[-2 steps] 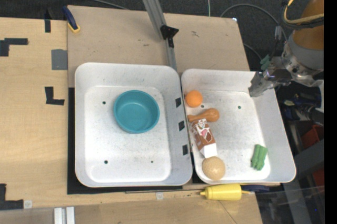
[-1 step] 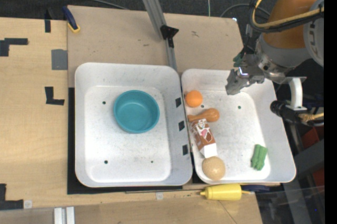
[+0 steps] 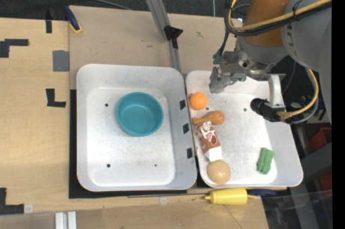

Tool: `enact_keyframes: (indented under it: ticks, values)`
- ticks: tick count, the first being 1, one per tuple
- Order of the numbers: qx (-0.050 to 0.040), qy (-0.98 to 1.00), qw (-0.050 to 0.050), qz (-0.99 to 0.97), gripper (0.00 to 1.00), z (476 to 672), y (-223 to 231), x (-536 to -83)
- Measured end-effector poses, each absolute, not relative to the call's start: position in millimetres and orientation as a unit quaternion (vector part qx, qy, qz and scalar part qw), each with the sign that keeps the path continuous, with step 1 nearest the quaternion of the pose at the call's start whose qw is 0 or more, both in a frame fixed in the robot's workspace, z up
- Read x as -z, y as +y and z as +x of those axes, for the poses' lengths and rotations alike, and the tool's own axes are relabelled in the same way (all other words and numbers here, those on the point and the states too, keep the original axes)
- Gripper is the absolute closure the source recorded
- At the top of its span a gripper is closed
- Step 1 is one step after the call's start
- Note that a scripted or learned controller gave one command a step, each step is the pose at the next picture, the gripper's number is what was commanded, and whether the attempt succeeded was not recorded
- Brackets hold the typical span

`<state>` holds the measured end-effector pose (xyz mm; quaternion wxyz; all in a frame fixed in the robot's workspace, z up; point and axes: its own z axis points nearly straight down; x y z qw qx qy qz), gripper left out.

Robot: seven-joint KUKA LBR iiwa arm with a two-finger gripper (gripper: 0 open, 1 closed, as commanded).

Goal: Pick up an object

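Camera view, from above, gave me the gripper [image 3: 221, 80] hanging over the far left corner of the right bin [image 3: 280, 131], with nothing visibly held; whether it was open or closed I could not tell at that slant. The candidates lay down the bin's left side: an orange ball [image 3: 198, 101] just beside the gripper, a brown bottle-shaped toy [image 3: 210, 118] near it, a small carton [image 3: 209, 139] touching that toy's end, and a tan ball [image 3: 218, 171] at the near edge. A green piece [image 3: 264, 160] sat well apart toward the right. The left bin [image 3: 97, 115] held a teal bowl [image 3: 140, 113]. My worry was the crowding. I judged that a descent on the orange ball could roll it against the bin wall, or catch the brown toy instead.
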<state>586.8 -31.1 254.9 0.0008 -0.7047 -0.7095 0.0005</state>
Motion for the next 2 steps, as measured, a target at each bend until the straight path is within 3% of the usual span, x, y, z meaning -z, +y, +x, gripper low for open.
enact_keyframes:
  ticks: [1, 2]
  values:
    - [-0.0007, -0.710, 0.001, -0.705, 1.00, 583.3, 26, -247]
    - [-0.0002, -0.710, 0.001, -0.704, 1.00, 596.3, 88, -239]
